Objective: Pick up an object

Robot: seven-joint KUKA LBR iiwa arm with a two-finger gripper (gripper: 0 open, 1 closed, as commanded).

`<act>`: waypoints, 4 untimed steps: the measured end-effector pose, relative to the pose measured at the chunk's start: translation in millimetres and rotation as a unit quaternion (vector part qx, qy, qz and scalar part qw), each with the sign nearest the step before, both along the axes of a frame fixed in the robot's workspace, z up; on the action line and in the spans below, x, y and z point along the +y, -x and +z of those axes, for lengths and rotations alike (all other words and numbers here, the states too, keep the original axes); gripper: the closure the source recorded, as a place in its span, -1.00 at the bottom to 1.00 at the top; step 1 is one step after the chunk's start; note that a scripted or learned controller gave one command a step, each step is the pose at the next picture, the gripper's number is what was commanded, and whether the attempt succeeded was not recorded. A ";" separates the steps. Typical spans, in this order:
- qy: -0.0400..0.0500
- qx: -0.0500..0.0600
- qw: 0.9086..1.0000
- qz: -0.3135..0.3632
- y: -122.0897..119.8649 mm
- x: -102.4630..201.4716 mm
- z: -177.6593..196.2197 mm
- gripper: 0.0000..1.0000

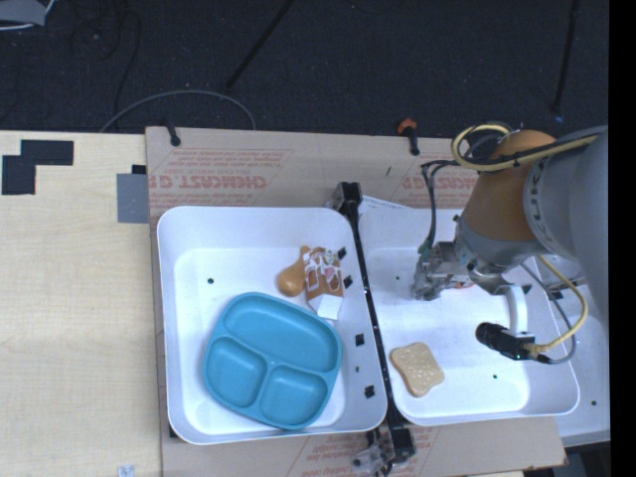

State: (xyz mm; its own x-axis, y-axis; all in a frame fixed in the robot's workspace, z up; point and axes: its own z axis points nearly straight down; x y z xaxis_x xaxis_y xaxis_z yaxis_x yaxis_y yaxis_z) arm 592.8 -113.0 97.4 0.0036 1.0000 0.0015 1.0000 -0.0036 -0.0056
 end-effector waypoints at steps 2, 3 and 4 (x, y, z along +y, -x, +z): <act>0.001 -0.004 1.000 0.002 6.7 1.9 104.8 1.00; 0.001 -0.004 1.000 0.003 8.5 7.3 149.7 1.00; 0.000 0.000 1.000 0.003 28.0 59.2 152.2 1.00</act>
